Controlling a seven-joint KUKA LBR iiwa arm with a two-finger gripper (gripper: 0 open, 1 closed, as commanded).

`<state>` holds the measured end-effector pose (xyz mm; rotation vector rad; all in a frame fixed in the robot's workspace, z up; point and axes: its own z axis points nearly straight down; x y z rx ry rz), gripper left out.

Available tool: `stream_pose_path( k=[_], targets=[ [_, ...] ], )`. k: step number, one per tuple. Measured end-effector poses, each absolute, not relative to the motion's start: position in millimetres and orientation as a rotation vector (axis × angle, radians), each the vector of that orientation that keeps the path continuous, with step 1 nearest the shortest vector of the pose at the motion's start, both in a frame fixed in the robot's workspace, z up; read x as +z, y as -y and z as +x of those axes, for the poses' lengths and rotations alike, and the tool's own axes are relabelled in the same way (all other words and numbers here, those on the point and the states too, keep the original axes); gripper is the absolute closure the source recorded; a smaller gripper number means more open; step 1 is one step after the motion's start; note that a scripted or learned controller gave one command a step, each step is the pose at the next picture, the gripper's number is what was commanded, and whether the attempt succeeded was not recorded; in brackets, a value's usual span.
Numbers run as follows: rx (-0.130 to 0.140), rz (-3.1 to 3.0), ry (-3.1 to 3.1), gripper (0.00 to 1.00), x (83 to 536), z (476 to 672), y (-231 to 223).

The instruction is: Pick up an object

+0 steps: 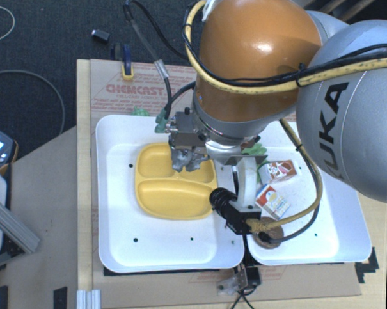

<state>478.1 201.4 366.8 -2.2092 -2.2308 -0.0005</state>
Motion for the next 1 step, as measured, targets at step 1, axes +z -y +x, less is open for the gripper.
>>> stream_pose_path(
  k=[1],
  targets=[
    [0.006, -2.224, 2.215, 1.00, 355.4, 478.9, -142.4]
  ],
)
